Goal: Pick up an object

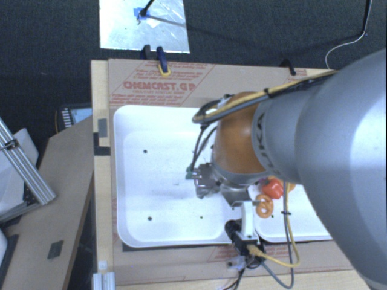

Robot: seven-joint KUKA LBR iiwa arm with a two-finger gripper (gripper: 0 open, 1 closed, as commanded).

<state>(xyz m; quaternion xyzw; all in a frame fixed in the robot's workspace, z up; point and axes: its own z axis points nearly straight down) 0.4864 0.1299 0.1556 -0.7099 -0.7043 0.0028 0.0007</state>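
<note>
The orange-red toy (272, 189) and tan ring (264, 208) beside it lie in the right bin (314, 225) under the arm, look light, hard and smooth, best nipped across a narrow part; the pincer's state I cannot tell.

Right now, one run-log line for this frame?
arm: over bins | tool: low at left bin right side | orange objects: right bin | grasp: unconfirmed
</note>
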